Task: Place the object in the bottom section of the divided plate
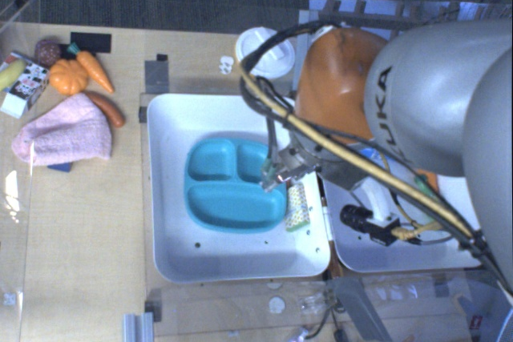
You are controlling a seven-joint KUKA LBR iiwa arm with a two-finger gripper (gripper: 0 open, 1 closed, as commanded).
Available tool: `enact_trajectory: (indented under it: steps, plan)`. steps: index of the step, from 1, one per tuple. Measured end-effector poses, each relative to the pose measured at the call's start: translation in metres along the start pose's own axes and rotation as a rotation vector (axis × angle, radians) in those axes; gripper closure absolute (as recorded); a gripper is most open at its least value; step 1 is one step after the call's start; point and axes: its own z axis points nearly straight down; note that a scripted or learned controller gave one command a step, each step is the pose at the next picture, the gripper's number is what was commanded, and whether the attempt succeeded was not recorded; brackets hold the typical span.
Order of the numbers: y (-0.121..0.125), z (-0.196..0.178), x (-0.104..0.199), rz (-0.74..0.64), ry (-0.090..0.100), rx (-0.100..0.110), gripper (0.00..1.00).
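**Sponge sits at the plate's edge, not in it**

Sponge [298, 206], pale and speckled, lies just beside the blue divided plate [232, 188], at its right rim, in the left bin [172, 172]. Your claw [276, 175] hovers above it; you cannot tell its opening. A shallow grab could nudge the sponge away.

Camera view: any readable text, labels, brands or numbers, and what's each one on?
"UKA": black letters running down the grey arm housing; the first letter of the brand is cut off by the orange band.
Small printed card or box at the bench's left edge: has print, too small and blurred to read.
Nothing legible on the blue divided plate, the white bins or the white cup.
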Motion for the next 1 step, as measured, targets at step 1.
enact_trajectory:
  steps: [1]
  plan:
    - [0.0000,0.0000,-0.0001,0.000,0.000,0.000,0.00]
